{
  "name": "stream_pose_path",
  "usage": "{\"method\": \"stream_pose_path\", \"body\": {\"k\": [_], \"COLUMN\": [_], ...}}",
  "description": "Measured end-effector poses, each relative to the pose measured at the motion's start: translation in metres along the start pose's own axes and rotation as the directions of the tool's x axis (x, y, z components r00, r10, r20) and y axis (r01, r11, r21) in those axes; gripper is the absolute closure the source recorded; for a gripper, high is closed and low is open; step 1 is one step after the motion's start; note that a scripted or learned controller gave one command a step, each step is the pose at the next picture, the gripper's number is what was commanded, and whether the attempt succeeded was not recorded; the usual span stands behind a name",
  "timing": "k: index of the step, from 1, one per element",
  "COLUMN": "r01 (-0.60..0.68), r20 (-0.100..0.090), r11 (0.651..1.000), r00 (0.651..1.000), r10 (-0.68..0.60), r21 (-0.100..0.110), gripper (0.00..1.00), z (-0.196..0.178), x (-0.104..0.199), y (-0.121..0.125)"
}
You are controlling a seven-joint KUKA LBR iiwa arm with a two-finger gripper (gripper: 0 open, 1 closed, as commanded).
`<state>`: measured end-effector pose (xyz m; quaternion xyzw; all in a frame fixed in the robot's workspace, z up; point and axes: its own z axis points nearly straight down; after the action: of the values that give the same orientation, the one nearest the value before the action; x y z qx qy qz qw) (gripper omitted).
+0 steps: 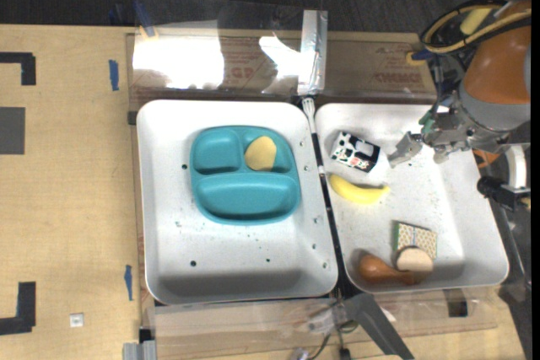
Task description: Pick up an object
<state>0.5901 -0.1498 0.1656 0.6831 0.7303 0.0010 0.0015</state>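
The two-finger gripper (419, 144) hangs over the upper part of the right white plastic bin (472, 261), its grey fingers (405, 149) spread apart with nothing between them. The grey arm with its orange band (498, 73) reaches in from the right edge. Just left of the gripper lies a black-and-white patterned block (354, 152), with a yellow banana (359, 191) below it. In the left white bin (169, 181) a teal divided plate (245, 194) carries a round yellow piece (261, 153).

bright overhead light is glaring hard off the clear plastic sheet (219, 55) behind the bins, washing it white; the frame is looking soft and slightly grainy.
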Motion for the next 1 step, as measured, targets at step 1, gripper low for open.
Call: {"method": "stream_pose_path", "body": {"k": [1], "r01": [0.086], "r20": [0.008], "r11": [0.996], "r00": [0.996], "r10": [-0.085], "r21": [-0.03], "gripper": [0.0], "z": [0.0526], "x": [0.0206], "y": [0.0701]}}
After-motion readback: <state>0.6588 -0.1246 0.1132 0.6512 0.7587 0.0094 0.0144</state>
